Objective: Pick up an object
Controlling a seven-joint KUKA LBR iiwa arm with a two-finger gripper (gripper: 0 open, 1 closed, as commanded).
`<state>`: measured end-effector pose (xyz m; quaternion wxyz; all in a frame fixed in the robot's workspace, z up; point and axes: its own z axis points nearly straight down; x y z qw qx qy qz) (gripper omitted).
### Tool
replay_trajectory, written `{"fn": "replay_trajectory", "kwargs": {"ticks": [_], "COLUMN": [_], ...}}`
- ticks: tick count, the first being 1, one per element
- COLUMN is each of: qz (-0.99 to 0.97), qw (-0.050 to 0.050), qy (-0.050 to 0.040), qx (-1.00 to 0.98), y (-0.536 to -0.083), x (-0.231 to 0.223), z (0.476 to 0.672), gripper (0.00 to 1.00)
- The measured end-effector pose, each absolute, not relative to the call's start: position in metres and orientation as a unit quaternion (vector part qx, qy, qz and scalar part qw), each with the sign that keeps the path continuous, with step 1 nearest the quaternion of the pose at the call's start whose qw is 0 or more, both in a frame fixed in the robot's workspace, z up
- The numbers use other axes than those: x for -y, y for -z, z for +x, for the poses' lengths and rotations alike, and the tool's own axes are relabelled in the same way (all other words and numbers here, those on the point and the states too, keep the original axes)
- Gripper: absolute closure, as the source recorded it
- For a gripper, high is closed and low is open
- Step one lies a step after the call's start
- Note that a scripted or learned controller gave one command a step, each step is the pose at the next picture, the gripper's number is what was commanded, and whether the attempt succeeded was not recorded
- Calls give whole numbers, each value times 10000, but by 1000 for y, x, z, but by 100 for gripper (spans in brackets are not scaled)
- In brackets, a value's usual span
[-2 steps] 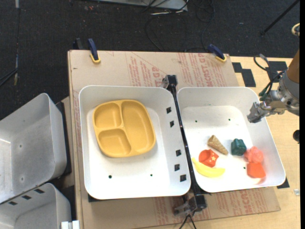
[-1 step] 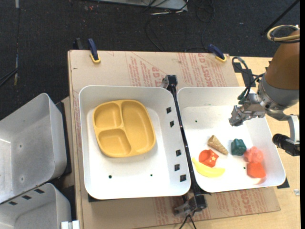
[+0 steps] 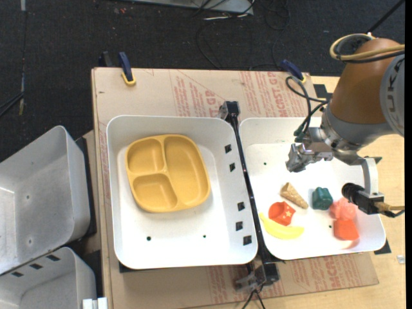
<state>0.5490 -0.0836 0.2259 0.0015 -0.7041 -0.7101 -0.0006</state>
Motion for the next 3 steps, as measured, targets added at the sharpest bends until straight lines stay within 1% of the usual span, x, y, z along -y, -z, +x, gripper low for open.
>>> {"fn": "replay_trajectory", "kwargs": {"ticks": [1, 2, 3], "qz": [-7042, -7041, -7042], "qw": [15, 1, 5], "qy": [2, 14, 5], "qx": [7100, 7101, 7100], "y": [-217, -230, -221], "x": [24, -28, -81], "z": [548, 549, 553], "gripper": [100, 100, 100]}}
